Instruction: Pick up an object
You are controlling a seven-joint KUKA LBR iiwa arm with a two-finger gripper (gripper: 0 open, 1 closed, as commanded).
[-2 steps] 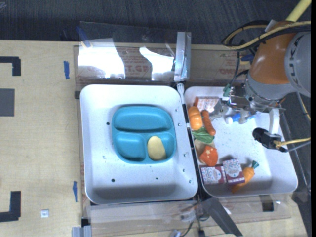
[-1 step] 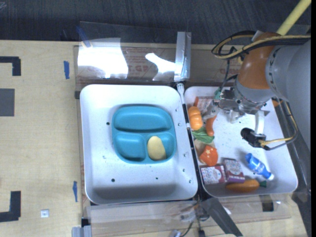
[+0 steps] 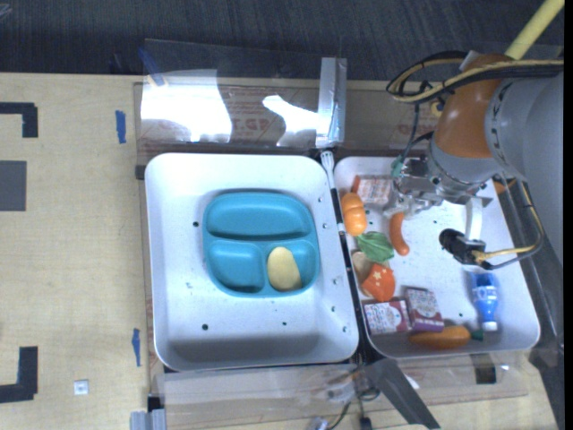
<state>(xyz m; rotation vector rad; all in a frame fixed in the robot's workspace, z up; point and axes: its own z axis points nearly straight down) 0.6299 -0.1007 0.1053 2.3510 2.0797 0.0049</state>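
The gripper point(image 3: 407, 206), its state impossible to tell, hangs just above an orange carrot-like piece point(image 3: 398, 233) in the right bin point(image 3: 519, 321).

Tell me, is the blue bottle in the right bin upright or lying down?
Lying down: the blue bottle rests on its side on the right bin's floor.

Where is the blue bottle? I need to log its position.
In the camera view, the blue bottle lies in the right bin, near its right wall, beside the hot dog.
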